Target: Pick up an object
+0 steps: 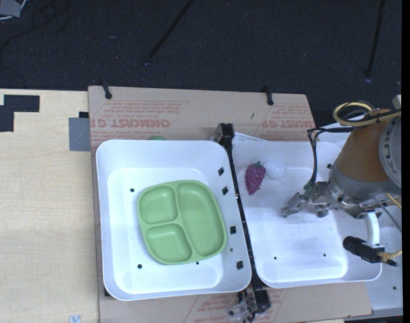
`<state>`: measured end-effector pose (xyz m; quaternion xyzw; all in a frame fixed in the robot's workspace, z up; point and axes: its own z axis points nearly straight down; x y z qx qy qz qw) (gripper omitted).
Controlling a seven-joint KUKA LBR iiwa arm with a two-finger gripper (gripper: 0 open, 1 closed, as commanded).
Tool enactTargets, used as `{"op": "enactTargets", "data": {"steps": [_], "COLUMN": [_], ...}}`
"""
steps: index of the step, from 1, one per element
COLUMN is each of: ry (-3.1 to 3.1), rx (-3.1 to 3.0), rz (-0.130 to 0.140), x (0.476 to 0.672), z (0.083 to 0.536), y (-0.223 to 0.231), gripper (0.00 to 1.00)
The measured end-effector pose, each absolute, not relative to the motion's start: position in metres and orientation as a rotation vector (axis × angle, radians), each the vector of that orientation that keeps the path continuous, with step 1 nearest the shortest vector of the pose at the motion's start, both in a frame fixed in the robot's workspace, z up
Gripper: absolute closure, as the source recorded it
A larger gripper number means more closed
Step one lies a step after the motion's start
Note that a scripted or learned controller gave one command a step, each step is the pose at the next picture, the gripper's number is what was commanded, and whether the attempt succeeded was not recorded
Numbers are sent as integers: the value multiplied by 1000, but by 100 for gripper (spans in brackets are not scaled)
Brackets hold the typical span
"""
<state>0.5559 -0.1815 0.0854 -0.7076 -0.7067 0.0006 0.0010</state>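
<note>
Left bin (117,180): a light green divided plate (181,221) with three compartments lies flat near the centre, tilted a little off the bin's edges. Black clips run along the seam between the bins.

Right bin (306,261): a purple grape bunch (255,177) sits at the upper left, close to the dividing wall. Just right of it, a small whitish object (277,170), too pale to identify.

Gripper (294,207): low over the right bin's middle, pointing left, well apart from the grapes. Finger state cannot be told. Nothing seen between them.
</note>
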Motion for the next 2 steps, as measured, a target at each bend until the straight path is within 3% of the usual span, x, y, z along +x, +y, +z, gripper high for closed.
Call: {"op": "enactTargets", "data": {"steps": [1,2], "ry": [-2215,-2224], "rx": [-2224,-2222], "rz": [2,-2], "x": [556,556], "z": [98,161], "y": [-182,-184], "gripper": [100,100]}}
